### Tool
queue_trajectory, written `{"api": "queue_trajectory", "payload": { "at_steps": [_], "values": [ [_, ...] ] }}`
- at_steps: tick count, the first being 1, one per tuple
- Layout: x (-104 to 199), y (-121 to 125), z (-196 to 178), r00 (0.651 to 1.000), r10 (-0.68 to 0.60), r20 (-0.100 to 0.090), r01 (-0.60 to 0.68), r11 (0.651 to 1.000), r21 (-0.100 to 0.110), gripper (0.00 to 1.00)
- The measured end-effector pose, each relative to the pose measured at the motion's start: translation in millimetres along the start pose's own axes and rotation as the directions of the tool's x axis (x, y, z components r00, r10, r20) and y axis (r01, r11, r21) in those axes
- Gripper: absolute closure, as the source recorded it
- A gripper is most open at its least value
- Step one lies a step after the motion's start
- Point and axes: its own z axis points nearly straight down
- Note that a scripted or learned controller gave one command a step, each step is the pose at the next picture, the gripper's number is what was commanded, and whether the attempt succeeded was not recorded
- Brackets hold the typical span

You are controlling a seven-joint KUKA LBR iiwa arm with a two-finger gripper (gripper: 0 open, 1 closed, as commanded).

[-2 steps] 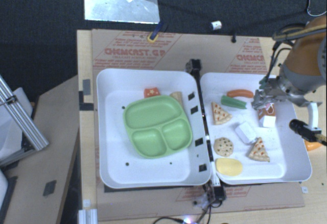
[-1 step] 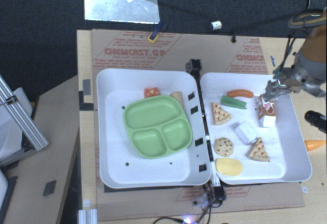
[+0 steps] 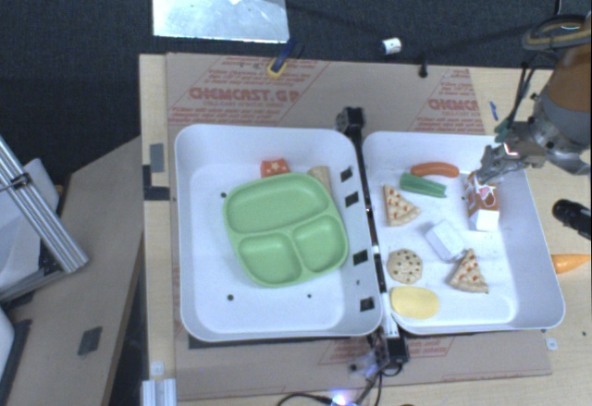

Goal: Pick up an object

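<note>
Two white bins sit side by side on a cardboard-covered bench. Toward the right bin's (image 3: 546, 289) far right side stands a brown-and-white carton (image 3: 482, 204), its long axis running far to near, its top pointing toward the gripper (image 3: 493, 161), which hangs just beyond and above it; whether it is spread or closed I cannot tell. Left of the carton lie a sausage (image 3: 435, 169) and a pizza slice (image 3: 400, 206).

The bench (image 3: 157, 228) is light brown, with a big cardboard sheet (image 3: 250, 90) lying on it. Two white bins sit side by side on the cardboard, the left bin (image 3: 199, 238) and the right bin (image 3: 532, 247). An orange carrot (image 3: 571, 262) lies near the bench's right edge.
</note>
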Motion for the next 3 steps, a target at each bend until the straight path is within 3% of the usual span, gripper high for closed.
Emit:
{"api": "queue_trajectory", "payload": {
  "at_steps": [1, 3],
  "values": [
    [59, 7, -5, 1.000, -0.007, -0.002, 0.007, 1.000, 0.001, 1.00],
    [149, 0, 6, 1.000, -0.005, -0.002, 0.005, 1.000, 0.002, 1.00]
  ]
}}
